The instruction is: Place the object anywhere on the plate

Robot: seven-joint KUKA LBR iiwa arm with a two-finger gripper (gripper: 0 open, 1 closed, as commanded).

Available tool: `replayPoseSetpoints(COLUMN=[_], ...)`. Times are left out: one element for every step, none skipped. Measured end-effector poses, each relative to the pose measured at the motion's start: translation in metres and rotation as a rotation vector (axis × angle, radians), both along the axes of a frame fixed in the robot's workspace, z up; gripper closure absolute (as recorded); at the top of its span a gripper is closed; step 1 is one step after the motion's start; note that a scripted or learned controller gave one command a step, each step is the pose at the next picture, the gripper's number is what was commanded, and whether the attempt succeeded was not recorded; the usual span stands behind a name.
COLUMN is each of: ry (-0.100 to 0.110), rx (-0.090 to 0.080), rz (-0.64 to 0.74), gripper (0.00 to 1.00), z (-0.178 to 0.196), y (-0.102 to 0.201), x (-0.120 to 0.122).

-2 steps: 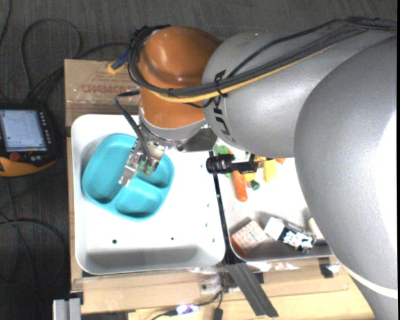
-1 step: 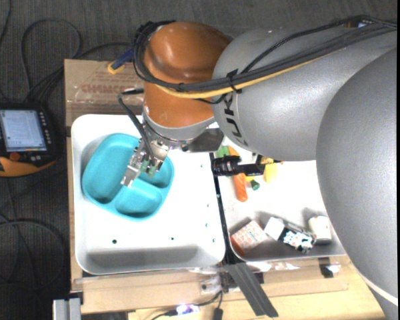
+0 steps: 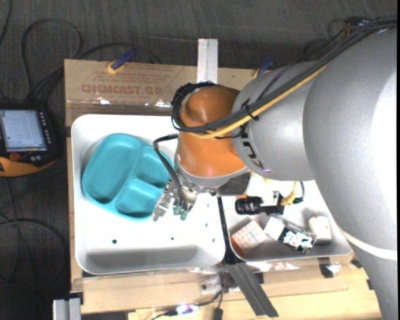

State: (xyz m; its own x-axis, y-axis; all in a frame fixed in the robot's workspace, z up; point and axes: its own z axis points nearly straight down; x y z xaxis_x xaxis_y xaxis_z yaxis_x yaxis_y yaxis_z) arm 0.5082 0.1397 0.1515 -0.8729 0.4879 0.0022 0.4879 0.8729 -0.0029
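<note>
Camera view: gripper low at the plate's near right edge

Starting nearest, note the bare white floor of the left bin (image 3: 147, 255) and, beside it on the right, the right bin (image 3: 290, 259). This second bin holds a red-and-white carton (image 3: 248, 235), a small white block (image 3: 275, 228), a dark-and-white piece (image 3: 295, 239) and a white capped item (image 3: 320, 228), all well apart from the plate. Cannot tell which of these, if any, counts as the object, so its place stays uncertain beyond the loose items there.

Moving farther, find the gripper (image 3: 172, 209) hanging low inside the left bin, just beside the near right edge of the teal plate (image 3: 120, 172) and over bin floor rather than over a hollow. Cannot tell whether open, closed or carrying anything: too small, and shadowed by the wrist above.

Farther again, see the plate itself, a divided dish lying flat in the far left part of its bin, with nothing seen in its hollows. Above the gripper, see the orange band (image 3: 210, 135) and the grey arm (image 3: 333, 125) reaching in from the right.

Farthest, note a cardboard sheet (image 3: 120, 85) behind the bins and, off to the left, a teach pendant (image 3: 19, 135) on the dark floor.

Judged as the placing step, or the approach to it, given the position at the plate's edge. If loaded, calls next for a short shift left and far to stand over a hollow, then a low release. If unloaded, calls for a reach across to the right bin for a pick.
</note>
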Motion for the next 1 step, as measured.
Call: replayPoseSetpoints(ry=[-0.004], rx=[0.001], rz=[0.162], gripper=[1.00], z=[0.0139], y=[0.0583], x=[0.0617])
